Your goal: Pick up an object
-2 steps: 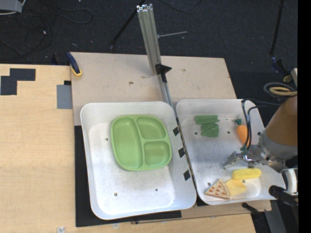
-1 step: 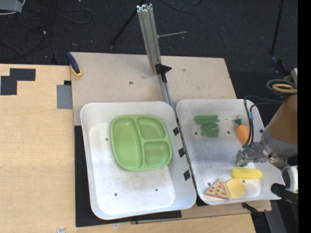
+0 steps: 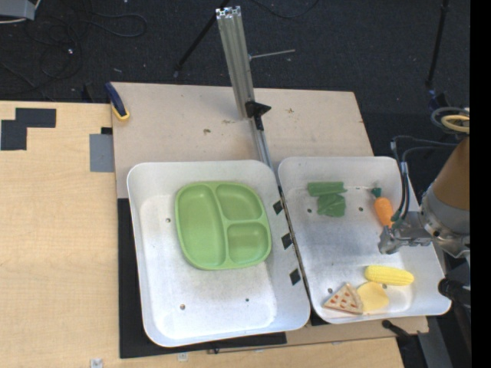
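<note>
Over the right bin [image 3: 307, 176], the end effector [image 3: 390, 241] hangs low near the carrot [image 3: 382, 208] and above the corn cob [image 3: 389, 274]. Whether it is apart or together, I cannot tell. A green tray [image 3: 223, 225] lies in the left bin [image 3: 153, 297].

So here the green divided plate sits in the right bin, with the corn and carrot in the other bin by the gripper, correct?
Not quite. The camera view shows the green divided plate in the left bin, not the right one. The corn and carrot lie in the right bin, by the gripper.
</note>
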